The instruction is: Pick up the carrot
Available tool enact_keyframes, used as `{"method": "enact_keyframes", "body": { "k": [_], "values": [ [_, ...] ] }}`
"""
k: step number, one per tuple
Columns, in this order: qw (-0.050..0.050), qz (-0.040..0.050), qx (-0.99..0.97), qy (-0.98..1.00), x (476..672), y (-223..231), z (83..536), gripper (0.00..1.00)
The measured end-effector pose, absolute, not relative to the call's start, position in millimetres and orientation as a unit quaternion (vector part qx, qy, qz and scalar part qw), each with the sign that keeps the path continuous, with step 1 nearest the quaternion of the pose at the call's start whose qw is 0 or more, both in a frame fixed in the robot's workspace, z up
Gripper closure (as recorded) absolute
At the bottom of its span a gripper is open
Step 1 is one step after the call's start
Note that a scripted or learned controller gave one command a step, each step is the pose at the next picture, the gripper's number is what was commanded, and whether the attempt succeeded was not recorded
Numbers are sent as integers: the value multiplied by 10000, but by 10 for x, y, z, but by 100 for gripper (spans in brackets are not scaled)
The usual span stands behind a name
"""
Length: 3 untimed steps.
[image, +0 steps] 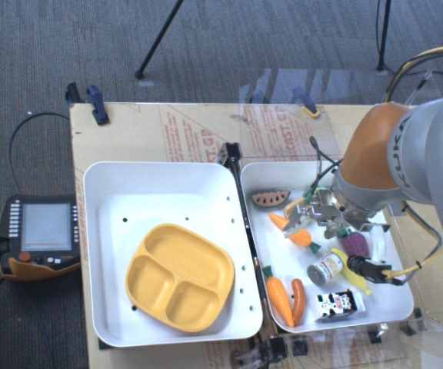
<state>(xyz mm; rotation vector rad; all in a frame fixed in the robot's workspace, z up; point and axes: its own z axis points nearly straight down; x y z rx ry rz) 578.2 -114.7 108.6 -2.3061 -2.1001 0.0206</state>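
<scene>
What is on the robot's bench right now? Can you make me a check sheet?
Surface: bench bears a left bin and a right bin.
Job's things: carrot lies at the right bin's front left, beside a red chili.
Clutter: yellow divided plate in the left bin; can, milk carton in the right bin.
Grippers: gripper over the right bin's middle, apart from the carrot.
Cables: black cable on the floor.
Surroundings: pendant, tripod legs.
</scene>
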Motion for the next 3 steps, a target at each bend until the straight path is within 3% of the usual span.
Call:
{"method": "enact_keyframes", "body": {
  "k": [1,2,3],
  "values": [
    [63,27,-7939,-6080,5834,-1126,854,0],
    [97,40,-7953,-6061,5826,-1138,945,100],
    [24,8,-8791,-4766,5954,-714,1882,100]
  ]
}}
